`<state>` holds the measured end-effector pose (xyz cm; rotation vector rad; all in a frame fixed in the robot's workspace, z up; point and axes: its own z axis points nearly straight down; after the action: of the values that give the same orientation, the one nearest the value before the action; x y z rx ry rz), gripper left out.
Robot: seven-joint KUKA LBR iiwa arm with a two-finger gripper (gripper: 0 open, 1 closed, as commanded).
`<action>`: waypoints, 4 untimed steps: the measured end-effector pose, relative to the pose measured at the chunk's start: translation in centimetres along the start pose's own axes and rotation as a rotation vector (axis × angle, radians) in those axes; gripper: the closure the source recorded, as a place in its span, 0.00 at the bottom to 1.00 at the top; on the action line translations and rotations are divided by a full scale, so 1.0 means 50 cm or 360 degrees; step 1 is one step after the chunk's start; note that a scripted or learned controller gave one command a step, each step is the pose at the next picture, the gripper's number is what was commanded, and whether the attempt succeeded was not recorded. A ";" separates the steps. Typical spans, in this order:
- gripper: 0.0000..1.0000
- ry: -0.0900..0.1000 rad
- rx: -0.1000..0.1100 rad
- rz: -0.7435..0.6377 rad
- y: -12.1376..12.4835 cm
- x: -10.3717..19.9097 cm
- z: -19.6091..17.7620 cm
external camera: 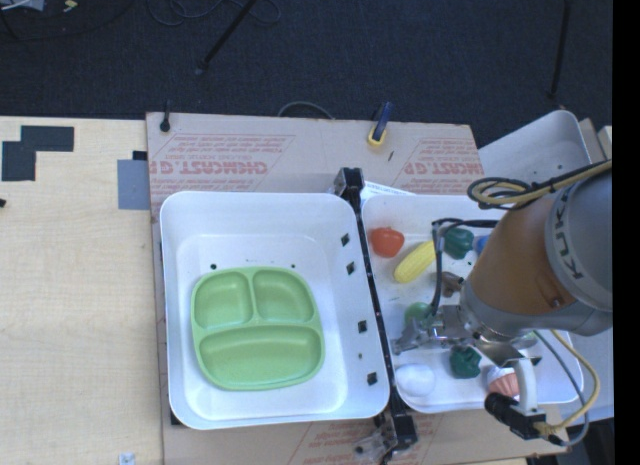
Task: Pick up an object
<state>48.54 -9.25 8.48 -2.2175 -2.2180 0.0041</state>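
Yellow toy: in the right bin, near its top. It is long like a corn cob. Its long side runs slanted, one end up to the right, the other down to the left.
Orange toy: just beside the yellow toy, on its upper left.
Green toys: a dark one near the yellow toy's upper end, another dark one lower down, and a light one in the middle.
White thing: in the right bin's bottom corner.
Left bin: holds a green plate with three parts.
Arm: big, covers much of the right bin.
Gripper: low over the right bin, by the light green toy. Can't tell how the fingers are set.
Bench: both bins sit on it.
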 end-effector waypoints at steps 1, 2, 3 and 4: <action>1.00 0.0000 -0.0002 0.0012 0.001 -0.004 -0.026; 1.00 -0.0001 -0.0005 0.0008 -0.015 -0.003 -0.114; 1.00 -0.0002 -0.0009 -0.0001 -0.023 0.009 -0.203; 1.00 -0.0002 -0.0009 0.0000 -0.022 0.008 -0.288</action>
<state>47.52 -8.90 22.90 -2.2207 -2.2218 -0.0001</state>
